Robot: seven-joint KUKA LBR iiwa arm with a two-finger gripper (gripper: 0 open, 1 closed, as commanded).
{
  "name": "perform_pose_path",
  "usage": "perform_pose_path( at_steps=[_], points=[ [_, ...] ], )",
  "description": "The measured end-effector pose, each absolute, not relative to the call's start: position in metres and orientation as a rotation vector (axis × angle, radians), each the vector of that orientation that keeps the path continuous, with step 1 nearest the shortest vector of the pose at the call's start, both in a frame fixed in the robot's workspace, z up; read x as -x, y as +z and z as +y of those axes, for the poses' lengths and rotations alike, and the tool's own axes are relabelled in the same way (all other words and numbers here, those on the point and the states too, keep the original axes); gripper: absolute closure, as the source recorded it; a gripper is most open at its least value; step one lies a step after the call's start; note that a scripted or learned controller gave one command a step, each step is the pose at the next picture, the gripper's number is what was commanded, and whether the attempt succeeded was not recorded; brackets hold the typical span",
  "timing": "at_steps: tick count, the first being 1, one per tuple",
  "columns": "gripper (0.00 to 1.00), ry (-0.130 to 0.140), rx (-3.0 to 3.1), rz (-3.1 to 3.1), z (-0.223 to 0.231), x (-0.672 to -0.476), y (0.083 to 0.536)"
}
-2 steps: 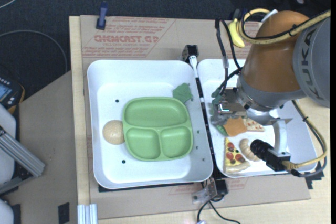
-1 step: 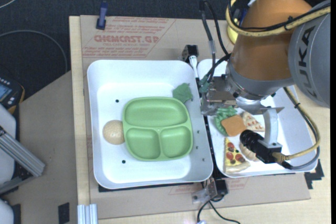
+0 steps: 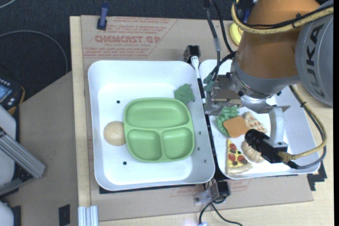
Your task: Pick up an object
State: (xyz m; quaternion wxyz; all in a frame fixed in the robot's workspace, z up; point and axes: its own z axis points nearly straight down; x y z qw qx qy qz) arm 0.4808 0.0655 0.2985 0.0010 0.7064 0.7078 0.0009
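Directly beneath the claw — grip state impossible to tell — lies the green toy, the orange piece just beside.

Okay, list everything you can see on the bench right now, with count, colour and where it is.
bins: two, white, side by side on the bench
divided tray: one, light green, middle of left bin
round ball: one, beige, left bin, touching the tray's left edge
small leafy piece: one, dark green, left bin, at the tray's upper right corner
pizza slice toy: one, yellow with red spots, right bin, front
orange wedge: one, orange, right bin, above the pizza slice
arm: one, grey with orange band, over right bin
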Motion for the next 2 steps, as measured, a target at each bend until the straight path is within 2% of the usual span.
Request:
perform_pose_path(
  at_steps=[1,2],
  points=[
    [1.0,0.001,-2.22,2.217,0.052,-0.584,0.243],
    [1.0,-0.009,-2.219,2.237,0.128,-0.512,0.214]
  ],
)
